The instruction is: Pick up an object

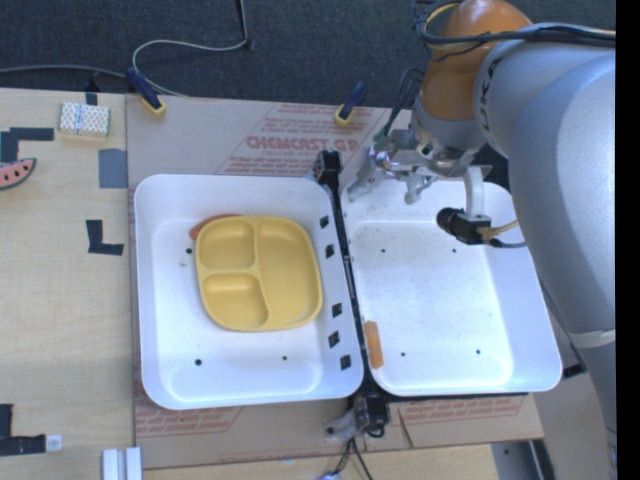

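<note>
The arm [560,168] enters from three o'clock, its orange band [470,28] at about one o'clock; the gripper [400,168] hangs over the far rim of the right bin [450,298], near the divider between the bins; whether it is apart or together cannot be told from this slant, and nothing shows in it. The yellow tray [260,271], three-sectioned, lies flat in the left bin [230,378], toward its centre and far side; a reddish piece [203,227] peeks from under the tray at ten o'clock. A small orange piece [373,343] lies in the right bin at seven o'clock, against the divider, well apart from the gripper.
</note>
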